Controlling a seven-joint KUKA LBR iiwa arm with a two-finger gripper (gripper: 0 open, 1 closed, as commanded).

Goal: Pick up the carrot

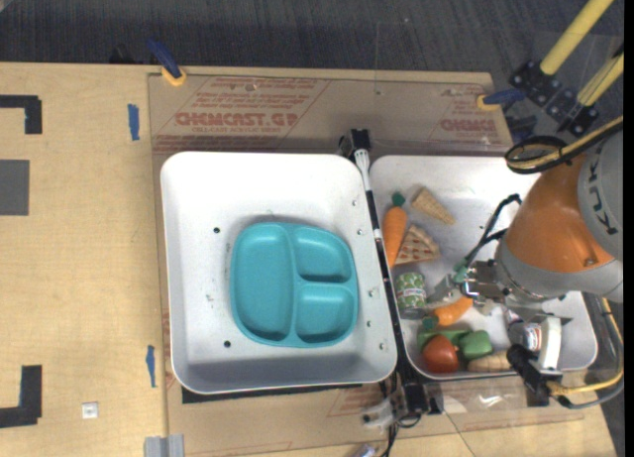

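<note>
Looking down at the wooden bench (79, 277), the left shallow white bin (188, 247) has a teal three-compartment plastic tray (294, 284) sitting in it. The orange toy carrot with the green top (394, 227) lies in the right white bin (466, 170), against its left wall toward the far end, just beside a waffle-patterned wedge (418, 246). The grey arm's pincer (466, 289) hangs over the middle of that bin, right above a small orange piece (454, 312). Can't tell if it's clenched or released. A red tomato (440, 353) sits nearer.
</note>
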